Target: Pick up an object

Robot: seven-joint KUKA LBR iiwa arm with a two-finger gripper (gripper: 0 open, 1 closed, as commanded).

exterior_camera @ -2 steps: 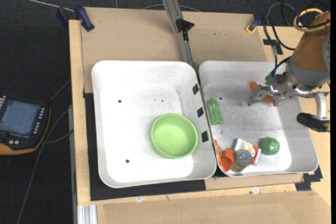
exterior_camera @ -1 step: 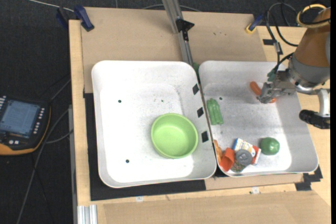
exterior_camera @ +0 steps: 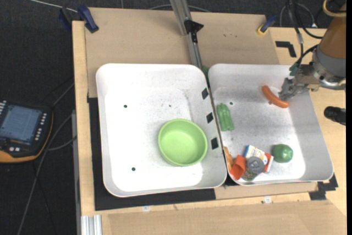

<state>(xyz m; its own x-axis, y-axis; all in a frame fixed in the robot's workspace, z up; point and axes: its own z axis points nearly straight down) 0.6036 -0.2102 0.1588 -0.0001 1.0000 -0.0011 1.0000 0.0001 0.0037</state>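
One orange carrot [exterior_camera: 274, 96], likely light, stiff and slippery, is best pinched mid-length; the gripper's [exterior_camera: 290, 88] state cannot be told.

My end effector [exterior_camera: 290, 87] hangs over the right bin [exterior_camera: 308, 135], just beside an orange carrot [exterior_camera: 274, 96]; the green bowl [exterior_camera: 182, 142] sits in the left bin [exterior_camera: 118, 118].

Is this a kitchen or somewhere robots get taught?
Probably a robot lab: an arm reaches over two white bins of toy food, cables trail on the carpet, and a control pendant lies nearby.
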